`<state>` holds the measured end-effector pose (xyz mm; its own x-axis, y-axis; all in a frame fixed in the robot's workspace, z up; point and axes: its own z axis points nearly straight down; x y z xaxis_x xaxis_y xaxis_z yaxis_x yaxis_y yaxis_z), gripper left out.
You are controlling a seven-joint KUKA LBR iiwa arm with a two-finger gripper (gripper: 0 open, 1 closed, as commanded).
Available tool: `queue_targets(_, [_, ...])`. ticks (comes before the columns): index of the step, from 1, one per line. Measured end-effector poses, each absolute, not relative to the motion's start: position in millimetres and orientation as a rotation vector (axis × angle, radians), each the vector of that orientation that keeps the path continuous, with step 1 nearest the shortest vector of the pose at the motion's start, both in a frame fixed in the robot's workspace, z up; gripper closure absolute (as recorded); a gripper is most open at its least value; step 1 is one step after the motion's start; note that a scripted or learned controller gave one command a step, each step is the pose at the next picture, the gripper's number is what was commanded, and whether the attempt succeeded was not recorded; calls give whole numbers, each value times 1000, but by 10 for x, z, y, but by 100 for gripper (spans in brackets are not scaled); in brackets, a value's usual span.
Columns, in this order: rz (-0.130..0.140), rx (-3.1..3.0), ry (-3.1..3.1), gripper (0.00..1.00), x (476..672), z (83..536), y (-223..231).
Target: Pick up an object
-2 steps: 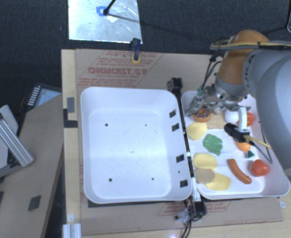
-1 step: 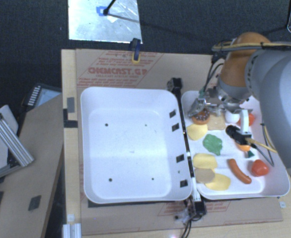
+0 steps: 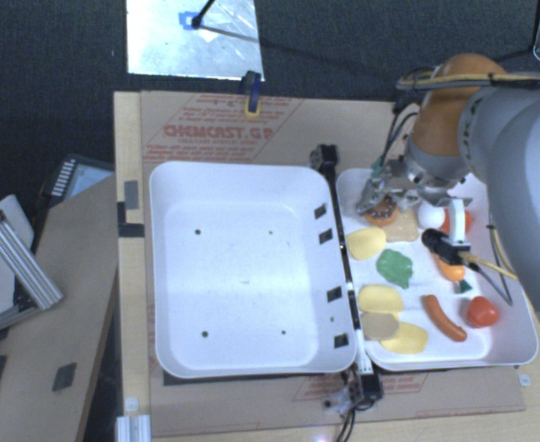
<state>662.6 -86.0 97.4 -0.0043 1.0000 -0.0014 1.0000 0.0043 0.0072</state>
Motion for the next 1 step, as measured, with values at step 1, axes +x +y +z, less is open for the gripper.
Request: queue_targets(1, [15,2204,2230,100,6709,1912,19])
